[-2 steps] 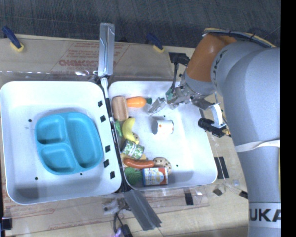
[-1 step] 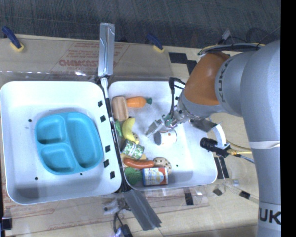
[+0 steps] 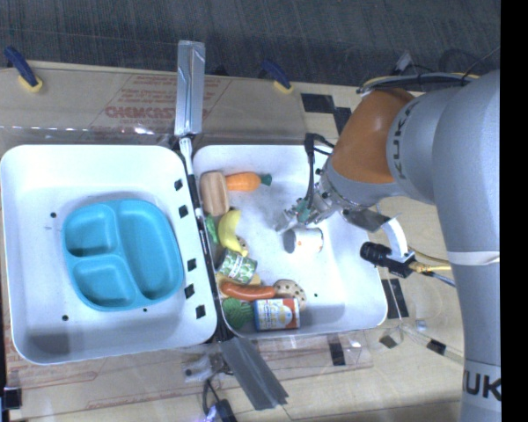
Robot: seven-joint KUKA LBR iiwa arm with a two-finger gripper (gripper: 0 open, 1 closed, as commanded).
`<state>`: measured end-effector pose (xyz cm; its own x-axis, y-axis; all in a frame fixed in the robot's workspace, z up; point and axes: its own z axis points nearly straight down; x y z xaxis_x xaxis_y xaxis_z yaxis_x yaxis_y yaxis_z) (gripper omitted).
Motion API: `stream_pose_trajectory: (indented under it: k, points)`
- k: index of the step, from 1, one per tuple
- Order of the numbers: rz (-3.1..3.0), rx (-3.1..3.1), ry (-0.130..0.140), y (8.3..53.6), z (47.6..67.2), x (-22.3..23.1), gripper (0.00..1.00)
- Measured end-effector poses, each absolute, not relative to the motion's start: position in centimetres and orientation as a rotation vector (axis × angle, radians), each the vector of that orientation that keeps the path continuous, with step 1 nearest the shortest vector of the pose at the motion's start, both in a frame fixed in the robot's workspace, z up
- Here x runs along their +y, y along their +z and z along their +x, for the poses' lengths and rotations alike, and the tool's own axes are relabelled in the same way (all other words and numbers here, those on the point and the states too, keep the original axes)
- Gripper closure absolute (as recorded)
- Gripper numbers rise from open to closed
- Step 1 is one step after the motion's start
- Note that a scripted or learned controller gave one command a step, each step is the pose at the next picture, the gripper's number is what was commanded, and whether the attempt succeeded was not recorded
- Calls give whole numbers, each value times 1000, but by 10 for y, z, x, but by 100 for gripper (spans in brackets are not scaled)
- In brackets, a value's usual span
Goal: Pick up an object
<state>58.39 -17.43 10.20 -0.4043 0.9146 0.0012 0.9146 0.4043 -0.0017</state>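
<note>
hovering at the middle of the frame over the right bin [image 3: 356, 301], my jaws sit just above a small white cup [image 3: 306, 241]; i cannot tell how wide they are. toy food lines the bin's left wall.

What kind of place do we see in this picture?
Probably a robot lab bench for grasping trials: two white bins clamped side by side, toy food such as a carrot and banana, and a grey arm reaching in.
</note>
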Motion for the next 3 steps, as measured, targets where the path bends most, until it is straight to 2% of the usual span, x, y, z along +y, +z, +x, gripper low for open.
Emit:
stream_pose_trajectory:
  k: [1, 2, 3]
  points:
    - [-2340, -2094, 2, 91, 610, -199, 100]
    - [-2340, -2094, 1, 92, 610, -198, 0]
    - [-2096, -2335, 2, 92, 576, -195, 0]
